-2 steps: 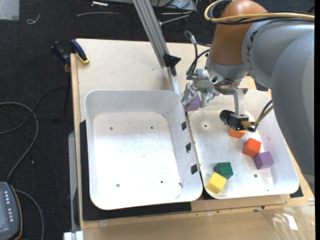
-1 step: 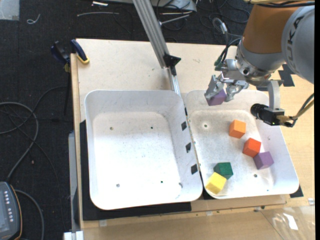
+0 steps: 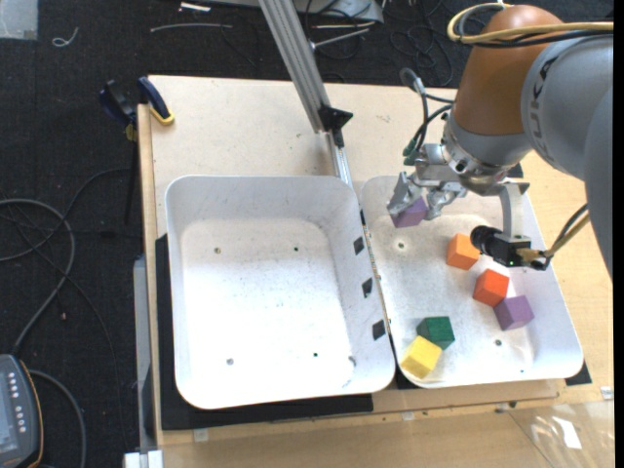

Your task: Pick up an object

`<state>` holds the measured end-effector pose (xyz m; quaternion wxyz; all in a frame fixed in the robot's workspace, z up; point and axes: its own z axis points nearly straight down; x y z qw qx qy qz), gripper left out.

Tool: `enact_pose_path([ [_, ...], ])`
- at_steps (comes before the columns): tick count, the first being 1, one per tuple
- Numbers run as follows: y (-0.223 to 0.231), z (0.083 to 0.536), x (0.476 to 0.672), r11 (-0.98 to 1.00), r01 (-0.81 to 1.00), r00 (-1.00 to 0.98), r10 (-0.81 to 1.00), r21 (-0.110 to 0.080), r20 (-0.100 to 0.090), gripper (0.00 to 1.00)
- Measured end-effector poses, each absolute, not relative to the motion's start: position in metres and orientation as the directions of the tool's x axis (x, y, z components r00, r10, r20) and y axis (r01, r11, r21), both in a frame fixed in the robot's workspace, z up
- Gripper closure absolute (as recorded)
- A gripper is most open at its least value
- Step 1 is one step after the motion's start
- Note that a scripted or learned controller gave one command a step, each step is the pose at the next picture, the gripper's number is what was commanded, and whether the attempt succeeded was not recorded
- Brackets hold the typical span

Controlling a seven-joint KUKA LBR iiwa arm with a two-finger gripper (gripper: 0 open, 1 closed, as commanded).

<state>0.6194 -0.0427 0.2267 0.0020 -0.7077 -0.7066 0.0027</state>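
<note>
My gripper (image 3: pixel 419 203) hangs over the back left part of the right bin (image 3: pixel 556 344), shut on a small purple block (image 3: pixel 409 214) that shows between its grey fingers. Loose blocks lie on the bin floor. An orange one (image 3: pixel 462 253) and a red-orange one (image 3: pixel 490 287) sit to the right of the gripper. A second purple block (image 3: pixel 514 311) rests nearer the front right. A green block (image 3: pixel 436 331) touches a yellow block (image 3: pixel 421 357) at the front.
The left bin (image 3: pixel 195 261) adjoins the right one along a shared rim (image 3: pixel 370 271). A slanted metal rail (image 3: pixel 297 57) crosses the bench behind the bins. A black fitting with cables (image 3: pixel 499 245) hangs from the arm above the orange block.
</note>
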Motion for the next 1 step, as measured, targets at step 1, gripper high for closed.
enact_pose_path([
  [1, 0.0434, 0.199, 0.6547, 0.01, 1.0, -0.01, 1.0, 0.0, 0.003, 1.0],
])
